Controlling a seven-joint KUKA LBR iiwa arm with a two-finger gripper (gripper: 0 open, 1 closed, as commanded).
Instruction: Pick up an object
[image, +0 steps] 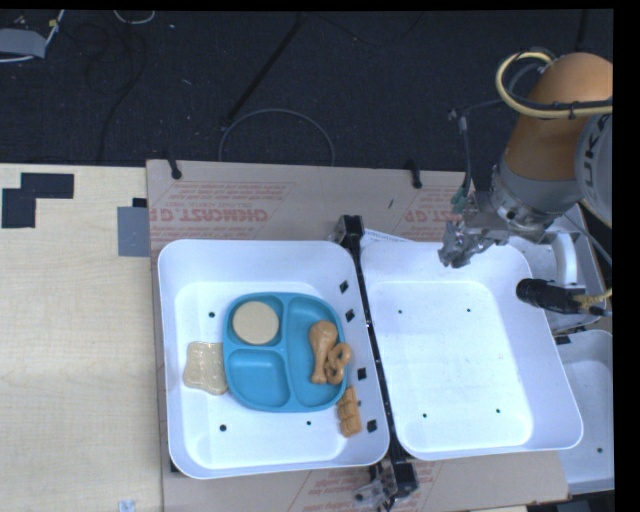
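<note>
Where the left bin sits nearest, a blue tray holds a round biscuit and pretzel pieces. Farther off, the gripper hangs over the right bin's back edge, carrying nothing visible; its state cannot be told.

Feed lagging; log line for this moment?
gripper: over right white bin's far edge | blue divided plastic tray: left bin, untouched | nothing held

Grey arm with orange band reaches in from the right, its hand pointing downward, wrist bent.
</note>
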